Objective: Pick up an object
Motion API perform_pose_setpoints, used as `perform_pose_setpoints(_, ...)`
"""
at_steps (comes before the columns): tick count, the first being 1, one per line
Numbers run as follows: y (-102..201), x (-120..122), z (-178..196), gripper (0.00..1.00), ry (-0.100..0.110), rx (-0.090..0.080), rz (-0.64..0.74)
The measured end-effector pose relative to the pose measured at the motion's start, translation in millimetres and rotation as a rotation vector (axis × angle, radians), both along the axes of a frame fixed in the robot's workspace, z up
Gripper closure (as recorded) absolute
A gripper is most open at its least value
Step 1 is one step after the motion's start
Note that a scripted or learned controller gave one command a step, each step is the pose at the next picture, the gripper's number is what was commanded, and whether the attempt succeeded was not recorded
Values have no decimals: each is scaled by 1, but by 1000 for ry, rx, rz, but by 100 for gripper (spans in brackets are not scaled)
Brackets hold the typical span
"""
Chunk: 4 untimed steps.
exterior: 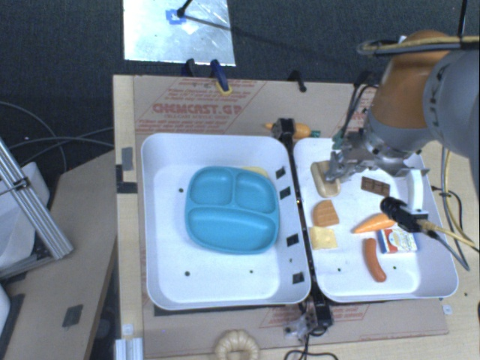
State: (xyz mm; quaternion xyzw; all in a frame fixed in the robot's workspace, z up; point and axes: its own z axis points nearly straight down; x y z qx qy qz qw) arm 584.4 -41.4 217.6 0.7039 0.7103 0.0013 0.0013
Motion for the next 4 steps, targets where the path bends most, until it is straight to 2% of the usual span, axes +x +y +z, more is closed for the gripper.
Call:
perform_pose_setpoints(1, 17, 17, 11, 100, 0, 1, -2)
perform_pose_setpoints(2, 5, 24, 11, 100, 0, -1, -8)
perform_pose_setpoints(3, 4, 8, 15, 100, 3, 0, -9)
perform_pose_setpoints(4, 6, 18, 17, 100, 1, 0, -4)
